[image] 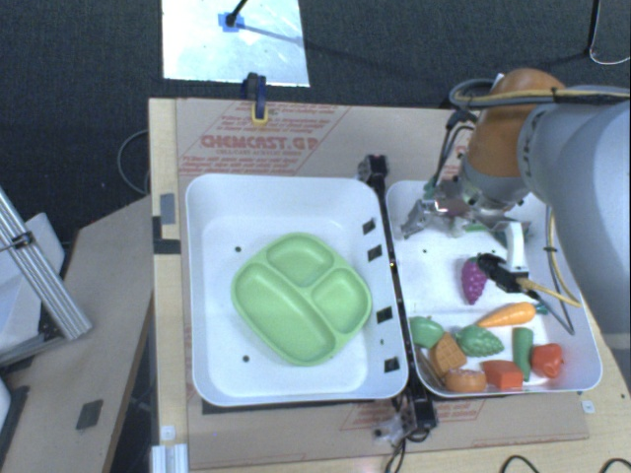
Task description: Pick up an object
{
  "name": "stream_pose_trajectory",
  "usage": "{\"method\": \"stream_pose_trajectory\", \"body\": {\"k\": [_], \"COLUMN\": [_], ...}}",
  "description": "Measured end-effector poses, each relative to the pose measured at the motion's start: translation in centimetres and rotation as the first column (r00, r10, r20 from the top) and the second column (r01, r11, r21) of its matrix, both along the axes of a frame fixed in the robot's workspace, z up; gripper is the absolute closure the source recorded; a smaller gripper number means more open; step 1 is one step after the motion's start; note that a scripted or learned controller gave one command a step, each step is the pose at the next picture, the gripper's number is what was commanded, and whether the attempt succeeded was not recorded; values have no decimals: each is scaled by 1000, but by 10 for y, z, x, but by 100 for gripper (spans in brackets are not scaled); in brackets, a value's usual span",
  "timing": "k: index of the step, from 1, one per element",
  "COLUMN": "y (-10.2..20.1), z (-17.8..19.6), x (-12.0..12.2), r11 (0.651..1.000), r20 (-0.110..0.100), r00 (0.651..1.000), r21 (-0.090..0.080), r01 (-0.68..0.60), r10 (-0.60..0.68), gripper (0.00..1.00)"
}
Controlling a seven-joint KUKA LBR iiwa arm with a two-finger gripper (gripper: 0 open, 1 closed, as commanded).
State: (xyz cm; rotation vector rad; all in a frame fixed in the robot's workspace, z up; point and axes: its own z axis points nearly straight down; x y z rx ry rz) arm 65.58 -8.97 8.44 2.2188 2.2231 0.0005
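Fingers spread, gripping nothing — gripper (441,217) low over the right white bin (592,363); purple plastic grape bunch (474,279) just right of fingers — apart.

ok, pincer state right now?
Pincer: over the far end of the right bin; open or shut cannot be told, and nothing visibly held.

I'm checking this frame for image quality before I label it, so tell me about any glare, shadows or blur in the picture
Camera view: the white bins are bright, nearly blown out, with soft shadows along their walls; the reflective sheet at the top glares; the arm at right looms large and soft; the green plate and toy food stay fairly sharp, though the gripper is blurry.
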Motion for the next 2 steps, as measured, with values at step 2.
{"method": "stream_pose_trajectory", "body": {"k": [2], "y": [7], "z": [60], "x": [-1], "r11": [1000], "r20": [6], "r00": [1000], "r21": [0], "r01": [-2], "r10": [2], "gripper": [100]}}
